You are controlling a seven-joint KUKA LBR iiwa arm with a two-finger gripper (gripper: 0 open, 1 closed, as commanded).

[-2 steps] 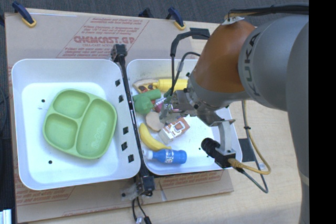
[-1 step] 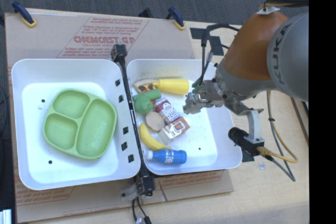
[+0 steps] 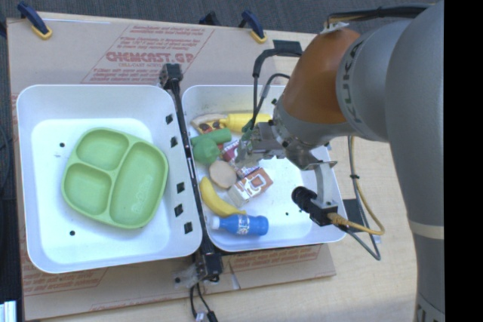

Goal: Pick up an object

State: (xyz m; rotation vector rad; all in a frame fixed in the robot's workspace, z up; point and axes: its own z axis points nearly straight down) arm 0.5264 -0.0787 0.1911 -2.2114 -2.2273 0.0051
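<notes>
We see two bins (image 3: pixel 34 162) of smooth white plastic with a faint sheen, resting on matt brown cardboard (image 3: pixel 98 41) printed in red. The green tray (image 3: pixel 115 177) looks like smooth plastic, softly glossy. The banana (image 3: pixel 215 198) has a shiny, toy-like plastic skin, and the blue bottle (image 3: pixel 245 225) is glossy plastic with a white cap. The small carton (image 3: pixel 253 183) appears to be printed paper. The arm (image 3: pixel 392 64) wears matt grey casing, and its orange band (image 3: pixel 321 83) shines smoothly. The table (image 3: pixel 377 268) shows pale wood.
</notes>
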